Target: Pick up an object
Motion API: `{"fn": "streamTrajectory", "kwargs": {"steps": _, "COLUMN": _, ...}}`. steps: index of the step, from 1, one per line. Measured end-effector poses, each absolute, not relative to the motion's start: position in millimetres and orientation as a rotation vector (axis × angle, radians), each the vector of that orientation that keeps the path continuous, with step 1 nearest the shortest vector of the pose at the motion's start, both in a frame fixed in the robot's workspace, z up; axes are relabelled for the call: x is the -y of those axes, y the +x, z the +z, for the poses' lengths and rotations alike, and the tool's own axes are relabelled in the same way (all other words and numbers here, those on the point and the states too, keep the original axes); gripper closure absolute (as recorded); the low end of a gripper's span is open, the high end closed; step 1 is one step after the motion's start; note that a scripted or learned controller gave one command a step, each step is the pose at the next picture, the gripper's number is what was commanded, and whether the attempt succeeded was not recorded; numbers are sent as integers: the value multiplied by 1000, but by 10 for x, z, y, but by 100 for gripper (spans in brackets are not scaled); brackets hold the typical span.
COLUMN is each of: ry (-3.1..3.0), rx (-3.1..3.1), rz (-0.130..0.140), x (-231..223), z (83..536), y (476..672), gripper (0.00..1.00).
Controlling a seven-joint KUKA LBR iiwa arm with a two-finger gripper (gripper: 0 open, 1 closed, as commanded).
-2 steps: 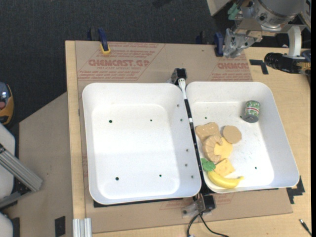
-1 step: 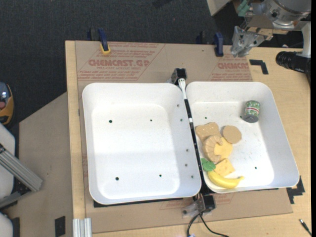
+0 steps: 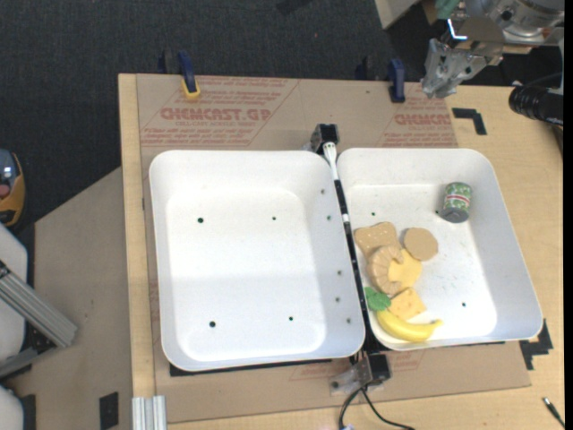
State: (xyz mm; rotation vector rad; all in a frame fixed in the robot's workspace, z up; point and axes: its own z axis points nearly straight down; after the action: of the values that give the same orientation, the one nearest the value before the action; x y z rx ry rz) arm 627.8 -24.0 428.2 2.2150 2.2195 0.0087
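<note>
Two white bins sit side by side on the desk point(image 3: 269, 106). The left bin point(image 3: 246, 258) is bare. The right bin point(image 3: 501, 267) holds four tan biscuit-like pieces point(image 3: 394, 262) and one banana point(image 3: 407, 328) by its near-left edge, with one small can point(image 3: 457, 202) apart toward the far right, open floor around it. The hand point(image 3: 445, 79) hangs beyond the far rim; its grip I cannot tell.

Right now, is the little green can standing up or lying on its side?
Lying tipped: the green can shows its side label, resting in the right bin.
</note>
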Motion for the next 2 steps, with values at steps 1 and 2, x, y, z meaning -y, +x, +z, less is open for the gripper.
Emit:
{"fn": "streamTrajectory", "kwargs": {"steps": 1, "ry": 2216, "rx": -2220, "rz": 8, "x": 159, "z": 4597, "y": 5937, "gripper": 100}}
{"fn": "streamTrajectory", "kwargs": {"steps": 2, "ry": 2218, "rx": -2218, "rz": 9, "x": 215, "z": 4922, "y": 5423, "gripper": 100}}
